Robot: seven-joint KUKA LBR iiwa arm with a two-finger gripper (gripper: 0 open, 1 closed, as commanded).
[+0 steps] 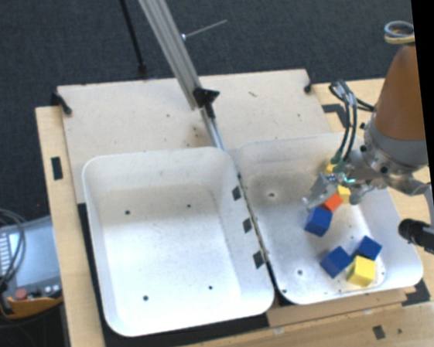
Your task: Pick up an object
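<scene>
My gripper (334,193) is low over the right bin (279,169), near its right side, with the grey arm and its orange band rising to the right. A small orange block (332,203) sits right at the gripper's tip, with a bit of yellow (344,191) beside it. A tilted blue block (317,222) lies just below and to the left, close to the orange block. Nearer the front wall, two blue blocks (335,261) (369,248) and a yellow block (362,272) lie together.
The left bin (109,220) stands beside the right one, their walls meeting at a ridge with black clips (248,224). A slanted aluminium bar (175,49) rises from the back of the bench. Cables (345,115) hang by the arm.
</scene>
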